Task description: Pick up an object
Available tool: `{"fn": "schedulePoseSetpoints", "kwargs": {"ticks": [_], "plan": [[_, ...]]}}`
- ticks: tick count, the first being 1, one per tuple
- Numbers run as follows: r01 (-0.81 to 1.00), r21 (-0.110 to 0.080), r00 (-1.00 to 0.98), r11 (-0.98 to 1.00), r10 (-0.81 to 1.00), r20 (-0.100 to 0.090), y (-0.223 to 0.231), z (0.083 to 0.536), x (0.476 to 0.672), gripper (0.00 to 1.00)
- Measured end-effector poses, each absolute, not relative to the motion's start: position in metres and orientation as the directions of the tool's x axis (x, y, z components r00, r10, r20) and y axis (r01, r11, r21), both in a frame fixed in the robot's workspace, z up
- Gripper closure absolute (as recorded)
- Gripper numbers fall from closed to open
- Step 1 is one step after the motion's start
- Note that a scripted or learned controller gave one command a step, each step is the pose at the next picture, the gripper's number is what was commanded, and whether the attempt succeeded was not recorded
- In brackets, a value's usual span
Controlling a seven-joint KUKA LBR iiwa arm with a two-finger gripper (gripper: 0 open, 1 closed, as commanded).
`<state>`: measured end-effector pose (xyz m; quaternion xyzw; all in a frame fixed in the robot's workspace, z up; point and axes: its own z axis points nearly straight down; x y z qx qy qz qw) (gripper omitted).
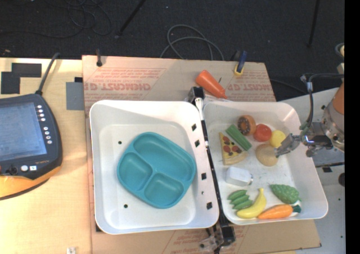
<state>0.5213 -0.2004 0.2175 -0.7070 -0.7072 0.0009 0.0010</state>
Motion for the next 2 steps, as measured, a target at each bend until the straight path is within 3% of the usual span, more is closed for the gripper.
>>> {"fn": "schedulePoseSetpoints", "kwargs": {"ticks": [1, 2], "plan": [[1.0, -0.005, -0.004, 0.004, 1.0, 0.0, -0.212, 0.082, 0.576, 0.0], [1.0, 0.0, -0.009, 0.009, 1.0, 0.003, -0.11, 0.087, 0.64, 0.0]]}}
